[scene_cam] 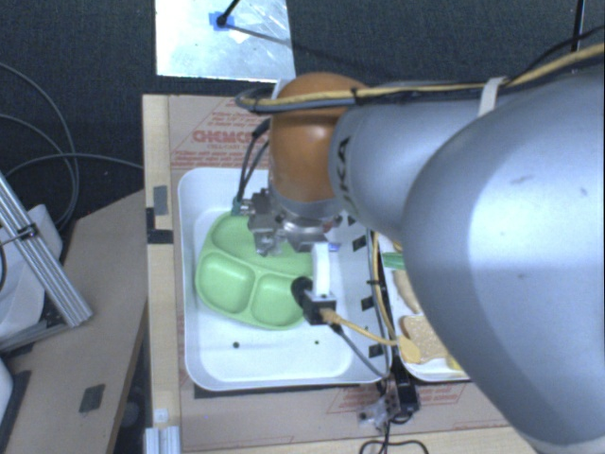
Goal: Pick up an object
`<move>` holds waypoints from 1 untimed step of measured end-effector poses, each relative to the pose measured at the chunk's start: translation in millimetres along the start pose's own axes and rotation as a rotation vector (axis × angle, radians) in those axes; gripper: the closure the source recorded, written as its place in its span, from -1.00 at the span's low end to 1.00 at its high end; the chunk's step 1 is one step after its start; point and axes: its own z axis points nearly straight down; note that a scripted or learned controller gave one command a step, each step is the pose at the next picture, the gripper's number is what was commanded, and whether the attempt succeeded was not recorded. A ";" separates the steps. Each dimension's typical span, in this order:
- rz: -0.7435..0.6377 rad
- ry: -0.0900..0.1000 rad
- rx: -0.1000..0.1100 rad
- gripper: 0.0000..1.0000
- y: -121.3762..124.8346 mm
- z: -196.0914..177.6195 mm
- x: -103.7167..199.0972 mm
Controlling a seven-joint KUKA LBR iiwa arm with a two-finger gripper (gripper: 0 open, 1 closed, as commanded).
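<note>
Bins of shallow white plastic sit side by side on a sheet of brown cardboard [213, 135] printed with red letters. The left bin [222, 372] holds a pale green divided tray [232, 277], which lies flat on the bin's floor toward its left side with its compartments facing up. The grey arm [492, 253] reaches in from the right and looms large in the foreground. Its orange band [302, 135] stands above the far part of the left bin. Below the band the gripper [282, 233] points down at the tray's far right edge, close over it or on it — contact cannot be judged from this angle. The wrist hides the gripper's tip, so how wide it stands, and whether it has hold of anything, cannot be made out. The right bin [444, 375] shows as a narrow strip under the arm, with a flat tan piece [421, 339] lying inside it. Beyond the bench, a shiny square sheet [222, 26] rests on a dark surface — well apart from both bins.
</note>
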 end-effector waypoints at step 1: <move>-0.010 0.010 -0.011 1.00 -66.9 -77.8 28.1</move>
